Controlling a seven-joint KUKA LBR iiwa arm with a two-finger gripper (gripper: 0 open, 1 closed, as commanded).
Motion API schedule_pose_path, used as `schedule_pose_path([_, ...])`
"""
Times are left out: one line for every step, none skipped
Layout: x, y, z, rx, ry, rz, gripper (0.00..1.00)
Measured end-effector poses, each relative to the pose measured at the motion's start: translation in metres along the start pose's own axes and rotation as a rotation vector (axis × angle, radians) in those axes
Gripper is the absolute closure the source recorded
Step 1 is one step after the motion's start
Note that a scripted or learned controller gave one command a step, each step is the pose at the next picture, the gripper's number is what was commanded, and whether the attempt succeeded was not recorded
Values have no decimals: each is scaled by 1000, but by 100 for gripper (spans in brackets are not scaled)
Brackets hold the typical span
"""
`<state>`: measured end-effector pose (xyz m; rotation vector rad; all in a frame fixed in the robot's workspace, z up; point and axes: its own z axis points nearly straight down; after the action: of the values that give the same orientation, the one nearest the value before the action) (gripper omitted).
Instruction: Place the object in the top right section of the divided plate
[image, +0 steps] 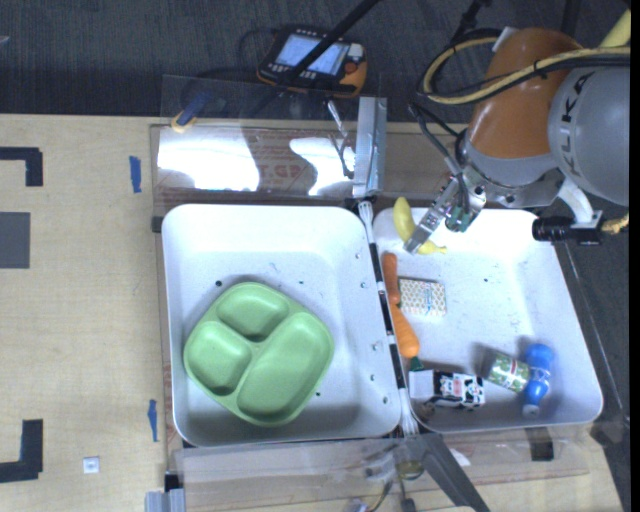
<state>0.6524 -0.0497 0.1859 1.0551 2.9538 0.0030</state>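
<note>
Claw (432, 226) at banana (404, 222), far corner of right bin (560, 300), grip state unclear; may slip before reaching green plate (258, 350) if pinch is off-centre.

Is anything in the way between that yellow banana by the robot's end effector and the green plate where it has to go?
Only the raised rims where the two bins meet lie between the banana and the green plate. The end effector is right at the banana.

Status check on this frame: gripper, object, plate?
Gripper low over banana, right bin's far-left corner. Divided plate in left bin, nothing in it. Bin wall between.
</note>
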Motion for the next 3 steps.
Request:
schedule_pose_path([-1,2,-11,-5,-6,-2,100])
schedule_pose_path([44,14,1,5,4,301,100])
schedule_pose_path([126,8,-25,7,5,591,100])
